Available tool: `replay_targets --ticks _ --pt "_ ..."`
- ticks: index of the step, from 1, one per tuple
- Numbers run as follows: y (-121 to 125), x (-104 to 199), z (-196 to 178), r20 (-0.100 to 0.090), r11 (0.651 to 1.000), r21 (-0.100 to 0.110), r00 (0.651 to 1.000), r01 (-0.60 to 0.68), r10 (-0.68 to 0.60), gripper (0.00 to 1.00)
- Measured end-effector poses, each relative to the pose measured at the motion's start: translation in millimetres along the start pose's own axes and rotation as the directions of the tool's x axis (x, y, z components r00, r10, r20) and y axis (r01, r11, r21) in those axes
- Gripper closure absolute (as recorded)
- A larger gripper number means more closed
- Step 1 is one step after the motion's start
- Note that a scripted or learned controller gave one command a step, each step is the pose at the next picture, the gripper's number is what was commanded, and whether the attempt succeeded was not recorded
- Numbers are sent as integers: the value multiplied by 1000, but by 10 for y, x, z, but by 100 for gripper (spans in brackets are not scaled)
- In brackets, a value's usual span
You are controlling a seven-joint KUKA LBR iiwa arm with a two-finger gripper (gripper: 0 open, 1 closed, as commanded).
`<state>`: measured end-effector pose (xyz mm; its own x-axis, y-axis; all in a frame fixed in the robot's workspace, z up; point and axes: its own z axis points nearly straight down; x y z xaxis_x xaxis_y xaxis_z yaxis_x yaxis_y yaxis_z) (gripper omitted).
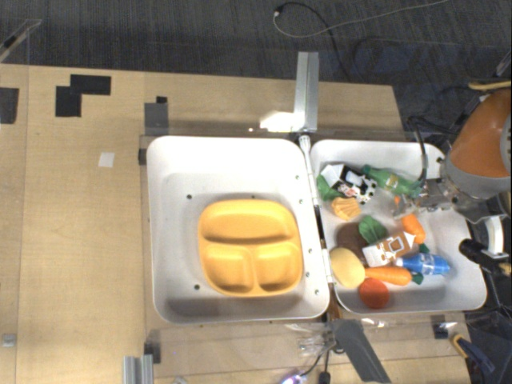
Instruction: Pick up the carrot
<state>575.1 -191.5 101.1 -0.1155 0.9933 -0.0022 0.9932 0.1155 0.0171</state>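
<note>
- The carrot (pixel 387 276) is found lying on its side in the right bin (pixel 472 294), near that bin's front wall, with its length running left to right.
- Taken from the carrot as landmark: a red tomato-like ball (pixel 374 293) is touching it just in front, a pale yellow potato-shaped piece (pixel 347 266) sits just to its left, and a blue bottle (pixel 426 265) lies against its right end.
- Just behind the carrot a small brown-and-white carton (pixel 387 250) is seen, and beyond that a green piece (pixel 372 230) and a second orange piece (pixel 413 227), which could be mistaken for the target.
- Farther behind the carrot, by the bin's back wall, a green bottle (pixel 390 181) and a black-and-white cow-patterned item (pixel 350 184) are heaped; the toys appear simply to have been tipped in, hence the crowding.
- The gripper (pixel 416 202) is placed well behind and to the right of the carrot, low over the bin's rear half; whether its claw is open or closed cannot be told, as it is blurred against the clutter.
- The carrot is not held; the grasp is judged not yet begun.
- To the carrot's left, in the left bin (pixel 168 214), a yellow divided tray (pixel 250 245) is set alone.
</note>
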Motion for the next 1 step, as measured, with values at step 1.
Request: replay_targets --ticks 1 --pt "225 807 -1320 -1 1000 11 1000 -24 24 100"
